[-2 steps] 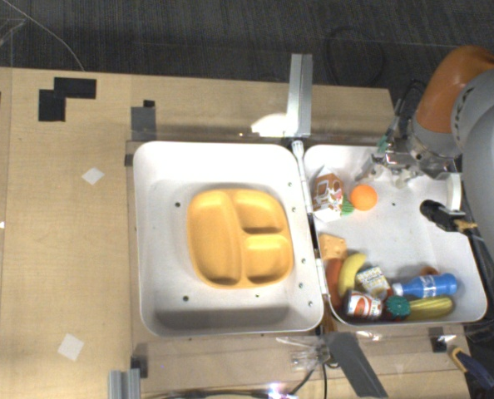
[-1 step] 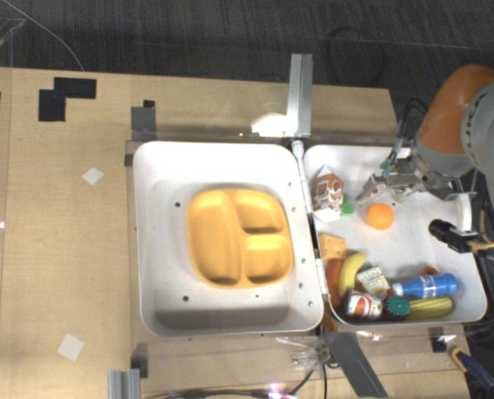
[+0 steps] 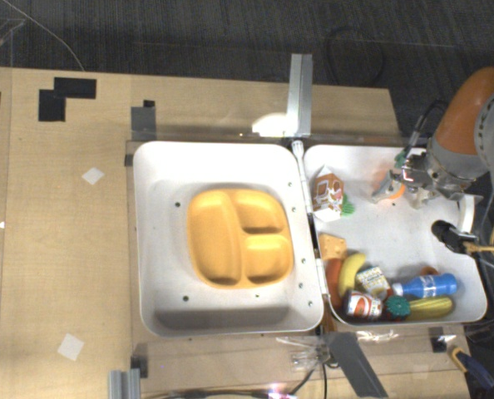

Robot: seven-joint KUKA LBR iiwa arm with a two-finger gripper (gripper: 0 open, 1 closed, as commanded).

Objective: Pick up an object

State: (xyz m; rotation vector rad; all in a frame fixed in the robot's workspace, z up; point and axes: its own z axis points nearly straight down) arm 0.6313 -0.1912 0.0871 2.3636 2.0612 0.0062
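Yellow divided tray [image 3: 234, 238] centred in left bin [image 3: 160, 223] | right bin [image 3: 372, 160]: clutter at 6 o'clock, carton [image 3: 327, 191] at 10 o'clock | gripper [image 3: 407, 179] at 1 o'clock, over orange object [image 3: 391, 187]; grip state: cannot tell

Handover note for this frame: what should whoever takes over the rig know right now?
Gripper: low over the right bin's far end, by a small orange object; nothing visibly held.
Right bin's near end: banana, blue bottle, red can, other small items. A small carton stands by the divider.
Left bin: yellow divided tray.
Done: no pick yet. Left: grasp one object and lift it.
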